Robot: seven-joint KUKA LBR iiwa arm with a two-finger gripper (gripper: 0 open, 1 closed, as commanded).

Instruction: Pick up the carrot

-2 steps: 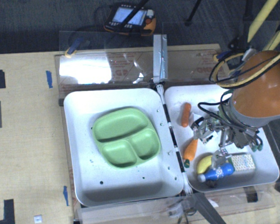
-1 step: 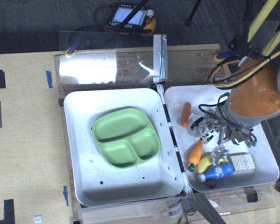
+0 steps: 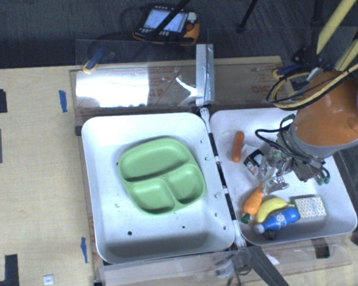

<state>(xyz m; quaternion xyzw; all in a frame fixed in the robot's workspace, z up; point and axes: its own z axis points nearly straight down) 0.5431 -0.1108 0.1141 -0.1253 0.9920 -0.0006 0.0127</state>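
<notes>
Bins sit side by side on the desk: I see the left bin (image 3: 102, 175) carrying a green divided plate (image 3: 161, 174) at its centre. In the right bin (image 3: 337, 214), the gripper (image 3: 273, 174) hangs mid-bin; whether it is open I cannot tell. The carrot (image 3: 253, 202) lies near the front left corner, touching a banana (image 3: 274, 207). A sausage (image 3: 237, 146) lies toward the back left.
</notes>
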